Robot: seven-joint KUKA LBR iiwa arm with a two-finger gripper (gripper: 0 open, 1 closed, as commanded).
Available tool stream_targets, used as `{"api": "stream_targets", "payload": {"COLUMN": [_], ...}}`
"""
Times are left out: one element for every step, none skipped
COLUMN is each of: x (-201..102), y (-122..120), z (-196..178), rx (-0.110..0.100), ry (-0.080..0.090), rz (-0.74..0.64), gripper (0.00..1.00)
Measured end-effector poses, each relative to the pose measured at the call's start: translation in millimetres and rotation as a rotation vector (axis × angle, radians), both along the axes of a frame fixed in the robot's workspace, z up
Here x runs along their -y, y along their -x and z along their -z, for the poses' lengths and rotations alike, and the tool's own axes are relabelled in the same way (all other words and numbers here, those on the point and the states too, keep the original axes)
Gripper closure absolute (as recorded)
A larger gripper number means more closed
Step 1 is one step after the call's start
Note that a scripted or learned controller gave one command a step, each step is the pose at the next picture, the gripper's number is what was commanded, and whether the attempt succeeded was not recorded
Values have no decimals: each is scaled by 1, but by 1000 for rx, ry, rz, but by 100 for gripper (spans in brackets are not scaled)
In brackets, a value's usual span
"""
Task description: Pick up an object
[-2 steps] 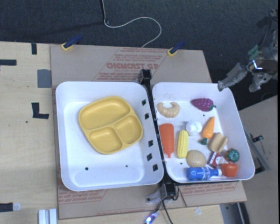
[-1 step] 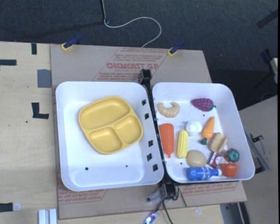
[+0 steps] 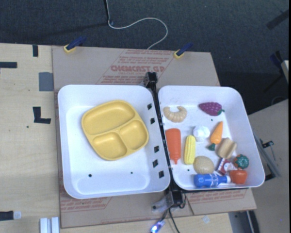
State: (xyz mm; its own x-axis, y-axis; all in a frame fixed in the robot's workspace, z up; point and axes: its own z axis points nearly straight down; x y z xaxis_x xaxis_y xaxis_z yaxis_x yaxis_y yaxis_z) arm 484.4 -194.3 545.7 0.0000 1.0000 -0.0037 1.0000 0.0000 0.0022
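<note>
The right bin (image 3: 233, 99) holds several toy foods. A croissant (image 3: 175, 113) lies at its upper left and a purple grape bunch (image 3: 210, 108) at its upper right. An orange hot dog (image 3: 173, 144) and a yellow corn cob (image 3: 189, 149) lie side by side in the middle. A small carrot (image 3: 216, 132), a white piece (image 3: 201, 132), a bread roll (image 3: 226, 148), a potato (image 3: 203, 165), a blue bottle (image 3: 209, 180) and a red tomato (image 3: 238, 175) crowd the lower right. The left bin (image 3: 72, 144) holds a yellow divided plate (image 3: 115, 129).
Both bins sit on a cardboard sheet (image 3: 131, 67) held by yellow and blue clamps (image 3: 74, 43) at the back. A white cable (image 3: 136, 22) loops across the dark floor behind. Black clips (image 3: 155, 149) line the seam between the bins.
</note>
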Motion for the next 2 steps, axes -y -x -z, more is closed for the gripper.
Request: {"api": "stream_targets", "payload": {"x": [31,29], "y": [1,0], "z": [82,101], "rx": [-10,-4], "ry": [-5,-3], "rz": [3,0], "gripper": [100,100]}}
